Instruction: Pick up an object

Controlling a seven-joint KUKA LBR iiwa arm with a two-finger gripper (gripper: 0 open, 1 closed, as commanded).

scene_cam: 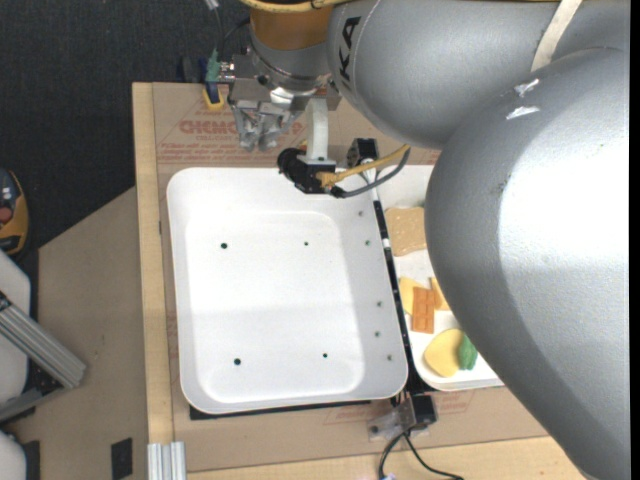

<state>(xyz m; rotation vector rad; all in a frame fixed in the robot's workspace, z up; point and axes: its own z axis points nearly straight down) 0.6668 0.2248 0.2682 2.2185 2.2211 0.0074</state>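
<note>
End effector [262, 128] above left bin's [200, 268] far edge, grip state unclear, yellow obj [446, 351] in right bin [440, 376]

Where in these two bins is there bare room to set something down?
The left bin has open floor from wall to wall. The right bin is crowded: tan block, orange pieces and yellow piece cluster beside the arm.

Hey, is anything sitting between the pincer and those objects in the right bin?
Yes. The pincer is above the far edge of the left bin, while the objects lie in the right bin. The bins' shared rims lie between them, and the arm overhangs most of the right bin.
</note>
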